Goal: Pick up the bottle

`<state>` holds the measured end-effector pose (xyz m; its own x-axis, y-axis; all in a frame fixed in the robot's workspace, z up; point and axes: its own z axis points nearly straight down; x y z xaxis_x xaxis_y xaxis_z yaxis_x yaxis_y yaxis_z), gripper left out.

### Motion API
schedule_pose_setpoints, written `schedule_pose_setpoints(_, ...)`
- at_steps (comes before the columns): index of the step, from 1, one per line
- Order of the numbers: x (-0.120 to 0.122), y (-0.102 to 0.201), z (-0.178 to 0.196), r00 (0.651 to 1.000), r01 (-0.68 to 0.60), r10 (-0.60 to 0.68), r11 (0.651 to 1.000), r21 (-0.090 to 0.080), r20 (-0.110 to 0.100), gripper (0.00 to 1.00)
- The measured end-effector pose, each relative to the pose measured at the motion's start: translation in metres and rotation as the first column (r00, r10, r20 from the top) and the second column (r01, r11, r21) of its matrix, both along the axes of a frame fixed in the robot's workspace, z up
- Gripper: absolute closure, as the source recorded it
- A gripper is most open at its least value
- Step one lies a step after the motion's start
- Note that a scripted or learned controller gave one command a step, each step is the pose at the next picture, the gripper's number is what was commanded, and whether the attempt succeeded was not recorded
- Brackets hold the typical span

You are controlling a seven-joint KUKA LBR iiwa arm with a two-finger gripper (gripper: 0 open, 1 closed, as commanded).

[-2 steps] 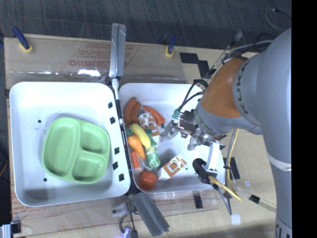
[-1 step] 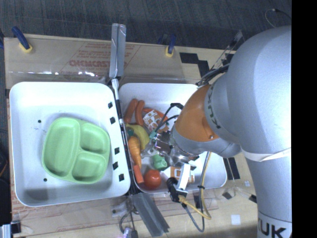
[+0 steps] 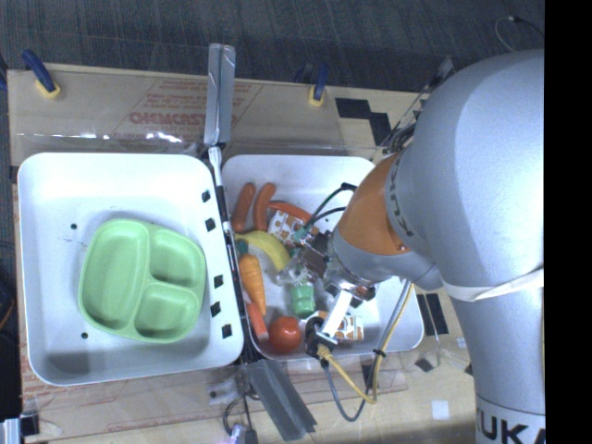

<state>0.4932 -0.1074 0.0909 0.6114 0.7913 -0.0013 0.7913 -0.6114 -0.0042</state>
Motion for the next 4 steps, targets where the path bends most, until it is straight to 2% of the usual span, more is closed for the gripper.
schedule_pose_setpoints(1,-0.006,0.009,0.018,1.0,-0.016,0.016,1.0,0.001,0.001,0.0)
schedule_pose_setpoints(2,-0.007,0.009,0.026,1.0,-0.021,0.021,1.0,0.003,-0.003,1.0)
schedule_pose_setpoints(3,-0.003,0.05,0.133,0.991,0.131,-0.131,0.991,0.0,0.0,1.0)
schedule_pose_setpoints(4,-0.008,0.097,0.185,0.804,0.595,-0.595,0.804,-0.003,0.001,1.0)
